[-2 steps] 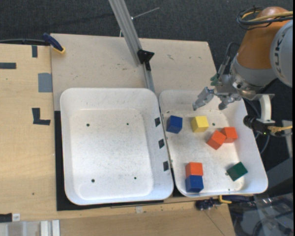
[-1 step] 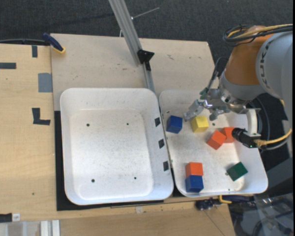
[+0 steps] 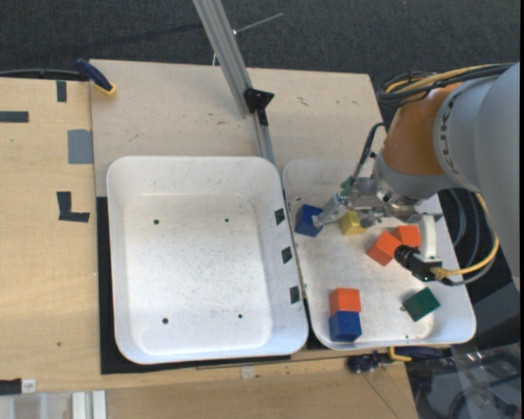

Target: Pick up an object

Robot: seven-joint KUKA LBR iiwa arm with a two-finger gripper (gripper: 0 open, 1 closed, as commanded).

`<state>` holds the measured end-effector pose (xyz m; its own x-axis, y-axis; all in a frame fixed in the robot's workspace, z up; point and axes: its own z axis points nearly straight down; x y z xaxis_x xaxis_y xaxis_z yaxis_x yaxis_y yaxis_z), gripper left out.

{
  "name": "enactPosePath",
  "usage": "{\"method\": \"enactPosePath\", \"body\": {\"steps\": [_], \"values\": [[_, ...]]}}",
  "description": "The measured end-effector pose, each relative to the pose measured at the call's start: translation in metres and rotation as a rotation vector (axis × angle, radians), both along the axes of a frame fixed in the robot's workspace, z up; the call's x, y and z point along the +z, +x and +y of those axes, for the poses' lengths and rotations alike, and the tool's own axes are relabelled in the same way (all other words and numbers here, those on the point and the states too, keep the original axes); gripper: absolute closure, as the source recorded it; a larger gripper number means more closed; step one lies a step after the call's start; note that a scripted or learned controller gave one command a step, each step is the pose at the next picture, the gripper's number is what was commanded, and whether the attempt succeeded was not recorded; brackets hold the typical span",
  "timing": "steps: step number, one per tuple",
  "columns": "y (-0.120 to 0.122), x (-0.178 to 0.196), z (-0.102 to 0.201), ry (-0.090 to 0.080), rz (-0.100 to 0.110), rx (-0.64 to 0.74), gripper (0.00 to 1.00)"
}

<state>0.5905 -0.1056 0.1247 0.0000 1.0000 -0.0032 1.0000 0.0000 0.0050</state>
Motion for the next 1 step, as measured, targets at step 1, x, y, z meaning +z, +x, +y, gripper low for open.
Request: {"method": "enactPosePath", "body": {"steps": [1], "values": [[0.0009,0.0122,0.0010,0.002,-0.001,0.002,1.00]]}}
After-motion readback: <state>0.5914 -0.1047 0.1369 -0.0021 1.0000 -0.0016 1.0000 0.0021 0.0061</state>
